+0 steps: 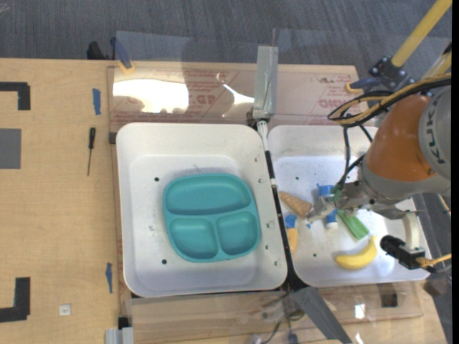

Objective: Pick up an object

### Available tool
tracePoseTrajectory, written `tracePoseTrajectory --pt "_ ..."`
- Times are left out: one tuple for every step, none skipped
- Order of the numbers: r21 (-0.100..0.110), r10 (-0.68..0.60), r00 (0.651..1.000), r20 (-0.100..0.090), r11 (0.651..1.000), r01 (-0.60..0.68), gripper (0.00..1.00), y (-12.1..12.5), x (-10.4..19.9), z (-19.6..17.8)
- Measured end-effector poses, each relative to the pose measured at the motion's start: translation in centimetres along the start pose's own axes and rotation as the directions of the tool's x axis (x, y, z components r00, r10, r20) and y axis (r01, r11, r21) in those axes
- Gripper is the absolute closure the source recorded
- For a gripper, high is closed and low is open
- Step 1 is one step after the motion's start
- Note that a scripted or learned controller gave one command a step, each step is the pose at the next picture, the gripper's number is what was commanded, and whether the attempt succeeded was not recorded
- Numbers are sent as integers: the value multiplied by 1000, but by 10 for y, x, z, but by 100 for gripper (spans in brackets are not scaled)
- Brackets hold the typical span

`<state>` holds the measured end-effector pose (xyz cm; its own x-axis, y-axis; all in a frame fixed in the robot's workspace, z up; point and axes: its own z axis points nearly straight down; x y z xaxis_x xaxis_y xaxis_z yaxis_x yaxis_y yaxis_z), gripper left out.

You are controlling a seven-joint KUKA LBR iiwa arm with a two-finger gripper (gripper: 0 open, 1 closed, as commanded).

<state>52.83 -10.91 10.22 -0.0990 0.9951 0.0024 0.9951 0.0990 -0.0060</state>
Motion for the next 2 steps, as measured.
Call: tracePoseTrajectory --pt "-19 -11 1000 8 1000 12 0 3 -20 13" --pt "-22 -8 1000 11 1000 9 100 4 -22 4"
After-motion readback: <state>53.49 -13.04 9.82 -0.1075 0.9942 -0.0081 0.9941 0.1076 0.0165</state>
